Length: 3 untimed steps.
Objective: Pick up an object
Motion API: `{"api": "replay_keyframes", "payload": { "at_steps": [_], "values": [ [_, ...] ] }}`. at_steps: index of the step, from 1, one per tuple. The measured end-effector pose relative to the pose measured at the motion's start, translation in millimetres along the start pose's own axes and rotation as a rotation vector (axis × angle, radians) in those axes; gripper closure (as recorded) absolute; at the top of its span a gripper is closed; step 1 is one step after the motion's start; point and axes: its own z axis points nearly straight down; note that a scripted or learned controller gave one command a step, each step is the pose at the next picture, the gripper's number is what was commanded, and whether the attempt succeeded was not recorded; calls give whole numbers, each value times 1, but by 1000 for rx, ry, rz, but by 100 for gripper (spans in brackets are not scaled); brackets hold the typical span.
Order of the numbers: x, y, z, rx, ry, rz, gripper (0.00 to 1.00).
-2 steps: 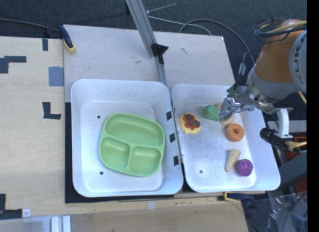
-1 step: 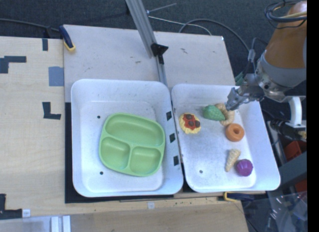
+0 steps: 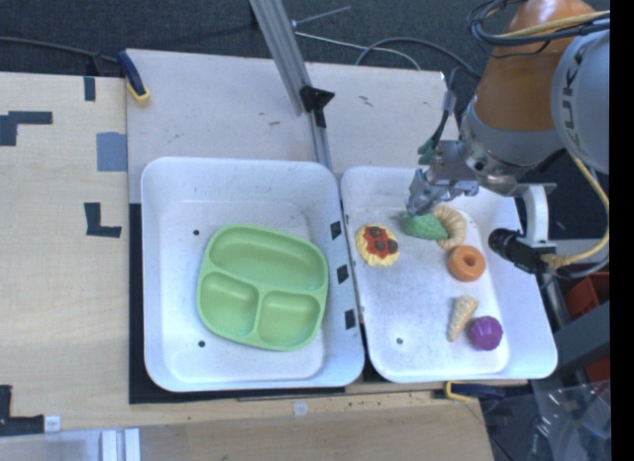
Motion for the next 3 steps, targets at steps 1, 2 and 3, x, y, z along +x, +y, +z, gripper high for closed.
{"api": "replay_keyframes", "payload": {
  "at_steps": [1, 2, 3],
  "values": [
    [47, 14, 3, 0, 0, 1, 100],
    [102, 35, 24, 2, -1, 1, 100],
    [148, 48, 47, 2, -2, 2, 100]
  ]
}}
